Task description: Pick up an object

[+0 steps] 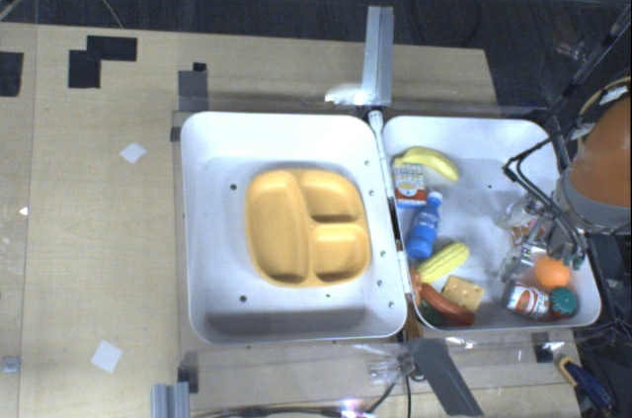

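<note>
Nothing looked lifted yet, so the whole pick was judged still ahead. Left of the right bin (494, 125) lay a tray (301, 226). Inside that bin sat a banana (431, 161), bottle (423, 228), corn (442, 260), then an orange (554, 274) beside the gripper (533, 243), crowding it. Whether the jaws were parted could not be told.
</note>
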Available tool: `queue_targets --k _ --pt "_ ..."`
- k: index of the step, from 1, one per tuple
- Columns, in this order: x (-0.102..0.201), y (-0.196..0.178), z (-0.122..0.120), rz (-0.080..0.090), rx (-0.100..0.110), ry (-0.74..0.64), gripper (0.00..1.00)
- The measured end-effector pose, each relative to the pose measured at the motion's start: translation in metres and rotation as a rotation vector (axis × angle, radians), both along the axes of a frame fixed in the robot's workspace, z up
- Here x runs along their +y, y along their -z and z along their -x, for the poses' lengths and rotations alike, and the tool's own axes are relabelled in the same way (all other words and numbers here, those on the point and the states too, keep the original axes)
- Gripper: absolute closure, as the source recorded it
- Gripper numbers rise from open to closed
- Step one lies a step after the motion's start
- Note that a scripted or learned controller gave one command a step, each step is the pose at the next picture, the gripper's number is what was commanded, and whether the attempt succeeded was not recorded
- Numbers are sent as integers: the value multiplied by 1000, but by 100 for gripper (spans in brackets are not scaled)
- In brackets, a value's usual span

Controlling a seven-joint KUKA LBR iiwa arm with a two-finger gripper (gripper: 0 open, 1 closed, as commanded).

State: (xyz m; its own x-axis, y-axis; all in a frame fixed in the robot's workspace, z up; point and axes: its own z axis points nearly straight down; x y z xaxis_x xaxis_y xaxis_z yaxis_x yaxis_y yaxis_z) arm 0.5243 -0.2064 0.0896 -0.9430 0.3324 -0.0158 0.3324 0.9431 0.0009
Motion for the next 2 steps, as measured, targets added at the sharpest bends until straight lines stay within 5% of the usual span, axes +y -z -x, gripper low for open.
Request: queue_targets --k 1,2 --pt "9 1 -74 -5 2 178 0" --pt "1 0 -11 -4 3 152 0"
